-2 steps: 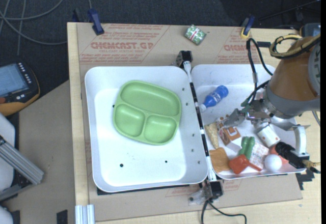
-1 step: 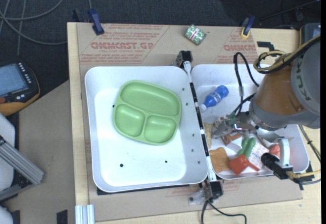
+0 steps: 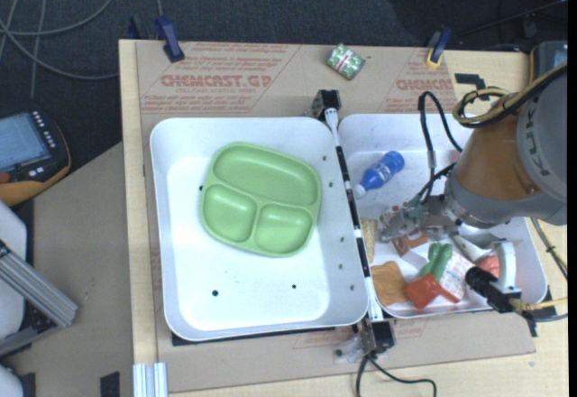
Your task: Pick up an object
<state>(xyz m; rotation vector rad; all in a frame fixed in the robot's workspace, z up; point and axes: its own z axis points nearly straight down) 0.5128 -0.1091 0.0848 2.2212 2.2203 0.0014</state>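
Bench (image 3: 225, 79) with two white bins (image 3: 180, 233)

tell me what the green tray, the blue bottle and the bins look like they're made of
Green tray: likely moulded plastic, matte, with rounded compartments and soft edges.
Blue bottle: probably clear-tinted plastic, with a white cap and a slight shine.
Bins: seemingly thin white plastic, smooth with a faint gloss and rounded rims.

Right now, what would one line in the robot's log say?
arm: over right bin | claw: low among small items, grip unclear | blue bottle: lying in right bin | green tray: in left bin
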